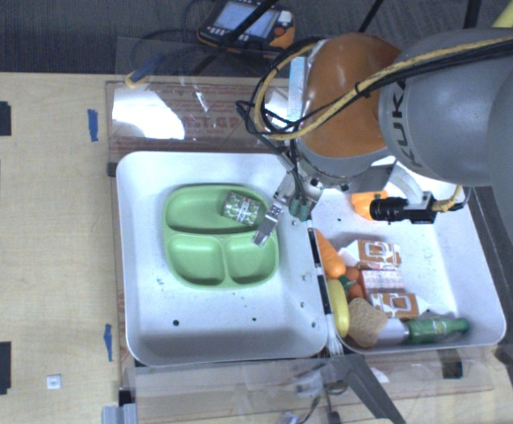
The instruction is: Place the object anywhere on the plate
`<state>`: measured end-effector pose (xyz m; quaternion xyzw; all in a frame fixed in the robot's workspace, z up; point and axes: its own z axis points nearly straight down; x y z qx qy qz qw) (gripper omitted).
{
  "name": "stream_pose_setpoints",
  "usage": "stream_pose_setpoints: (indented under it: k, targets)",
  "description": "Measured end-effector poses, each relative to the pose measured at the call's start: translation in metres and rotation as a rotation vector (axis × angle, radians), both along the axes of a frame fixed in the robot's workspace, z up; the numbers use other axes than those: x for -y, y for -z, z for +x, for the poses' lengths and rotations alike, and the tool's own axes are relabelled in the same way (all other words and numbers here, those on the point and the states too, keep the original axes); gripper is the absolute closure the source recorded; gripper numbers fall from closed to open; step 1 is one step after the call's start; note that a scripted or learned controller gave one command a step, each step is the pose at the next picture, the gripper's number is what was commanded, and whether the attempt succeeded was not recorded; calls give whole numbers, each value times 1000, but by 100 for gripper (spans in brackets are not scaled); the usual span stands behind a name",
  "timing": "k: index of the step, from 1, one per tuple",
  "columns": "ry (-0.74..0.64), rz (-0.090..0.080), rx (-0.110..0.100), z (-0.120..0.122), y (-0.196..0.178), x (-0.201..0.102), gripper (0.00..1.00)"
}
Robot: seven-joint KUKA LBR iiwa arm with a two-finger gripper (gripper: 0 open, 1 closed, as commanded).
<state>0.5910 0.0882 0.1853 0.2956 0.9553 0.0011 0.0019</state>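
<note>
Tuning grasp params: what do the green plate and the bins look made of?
Green plate: looks like moulded plastic, matte to satin; uniform colour, rounded divider ridges, soft highlights. Bins: probably white plastic, semi-gloss; smooth rounded corners and a bright glare patch near the arm. Neither is certain from look alone.

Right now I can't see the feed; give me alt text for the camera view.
A small patterned object lies in the top compartment of the green divided plate in the left bin, with the pincer just right of it. The right bin holds mixed items.

Overhead slanted view of both bins
</note>
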Motion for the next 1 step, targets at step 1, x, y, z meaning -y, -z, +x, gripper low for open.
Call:
stream_pose_setpoints:
  k: [1]
  targets:
    - [66,7,15,33,67,-21,0]
